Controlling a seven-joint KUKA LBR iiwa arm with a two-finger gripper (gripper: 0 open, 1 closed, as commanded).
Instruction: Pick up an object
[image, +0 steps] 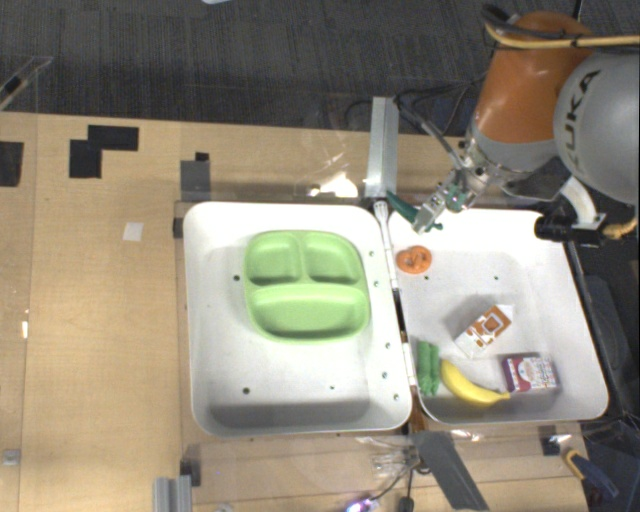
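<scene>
The pincer (432, 217), its grip state impossible to tell, hangs just above the orange round object (413, 260), banana (472, 385) well below.

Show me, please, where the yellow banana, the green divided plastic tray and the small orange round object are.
yellow banana (472, 387), camera view, mid-curve.
green divided plastic tray (305, 283), camera view, central ridge.
small orange round object (413, 260), camera view, centre.

The wooden bench (90, 330) bears two white bins (215, 400) side by side.
</scene>
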